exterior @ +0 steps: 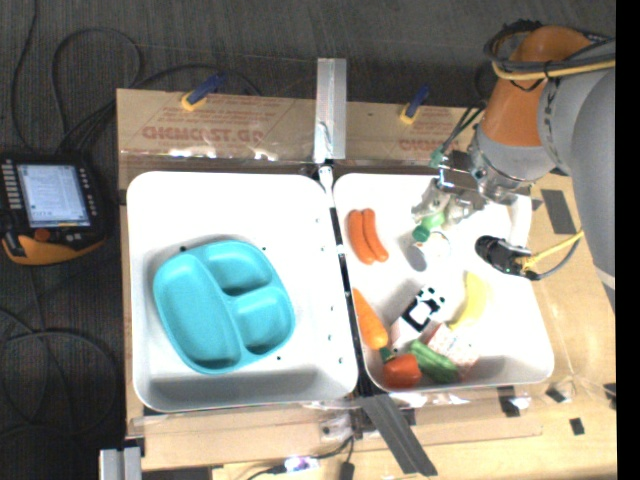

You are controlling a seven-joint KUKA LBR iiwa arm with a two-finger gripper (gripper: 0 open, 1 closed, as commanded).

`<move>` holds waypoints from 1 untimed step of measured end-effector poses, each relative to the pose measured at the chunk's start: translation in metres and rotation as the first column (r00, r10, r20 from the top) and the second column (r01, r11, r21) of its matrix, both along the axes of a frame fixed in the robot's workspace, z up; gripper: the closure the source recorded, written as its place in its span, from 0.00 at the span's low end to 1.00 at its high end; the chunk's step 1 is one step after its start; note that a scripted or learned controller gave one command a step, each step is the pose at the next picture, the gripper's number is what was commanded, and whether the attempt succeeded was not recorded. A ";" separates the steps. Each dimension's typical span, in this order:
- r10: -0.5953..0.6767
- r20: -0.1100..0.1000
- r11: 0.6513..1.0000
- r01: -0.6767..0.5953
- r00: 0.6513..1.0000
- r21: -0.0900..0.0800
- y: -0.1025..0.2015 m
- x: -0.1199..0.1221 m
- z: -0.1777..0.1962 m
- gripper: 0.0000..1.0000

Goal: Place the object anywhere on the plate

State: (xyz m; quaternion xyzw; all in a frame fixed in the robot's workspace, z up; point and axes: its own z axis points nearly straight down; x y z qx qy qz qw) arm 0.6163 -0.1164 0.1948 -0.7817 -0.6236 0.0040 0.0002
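A turquoise divided plate (222, 303) lies in the left bin (160, 193). My gripper (432, 220) hangs over the back of the right bin (535, 353), pointing down. A small green object (423, 233) sits between its fingertips, and a faint shadow on the bin floor just below suggests it is lifted clear. The gripper is well to the right of the plate, across the divider between the two bins.
The right bin holds a pair of orange sausages (366, 235), a carrot (370, 323), a red tomato (402, 370), a green vegetable (433, 360), a banana (470, 300) and a black-and-white block (425, 310). A teach pendant (48, 203) lies left of the bench.
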 end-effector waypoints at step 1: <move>0.124 -0.001 0.992 -0.124 0.992 0.006 0.095 -0.023 -0.016 1.00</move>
